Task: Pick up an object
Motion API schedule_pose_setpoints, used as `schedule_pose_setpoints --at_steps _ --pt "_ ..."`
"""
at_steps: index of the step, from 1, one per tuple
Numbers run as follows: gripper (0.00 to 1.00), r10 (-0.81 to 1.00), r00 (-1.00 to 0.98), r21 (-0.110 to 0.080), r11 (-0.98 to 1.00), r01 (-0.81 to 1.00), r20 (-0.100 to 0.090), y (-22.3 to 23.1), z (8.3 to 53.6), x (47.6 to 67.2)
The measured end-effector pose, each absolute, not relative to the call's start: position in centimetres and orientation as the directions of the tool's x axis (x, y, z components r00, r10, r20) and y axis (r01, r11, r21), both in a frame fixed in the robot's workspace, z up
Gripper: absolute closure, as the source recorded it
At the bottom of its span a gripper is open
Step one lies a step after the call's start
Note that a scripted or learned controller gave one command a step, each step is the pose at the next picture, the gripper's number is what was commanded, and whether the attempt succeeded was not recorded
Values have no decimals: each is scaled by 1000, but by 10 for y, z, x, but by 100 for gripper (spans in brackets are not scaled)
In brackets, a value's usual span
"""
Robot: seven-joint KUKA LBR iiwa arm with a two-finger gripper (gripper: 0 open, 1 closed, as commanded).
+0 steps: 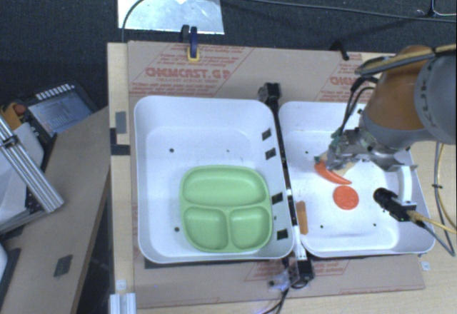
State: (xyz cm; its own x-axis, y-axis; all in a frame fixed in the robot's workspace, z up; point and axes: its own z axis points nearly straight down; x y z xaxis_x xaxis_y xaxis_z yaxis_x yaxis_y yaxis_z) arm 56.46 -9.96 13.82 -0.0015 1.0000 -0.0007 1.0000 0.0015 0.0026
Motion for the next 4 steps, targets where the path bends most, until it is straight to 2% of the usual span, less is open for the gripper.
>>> schedule_pose_setpoints --at_steps 3,4 --pt "100 1000 -5 7 5 1000 -1 -101 272 567" --pt "100 1000 -10 2 10 1000 2 -48 276 562"
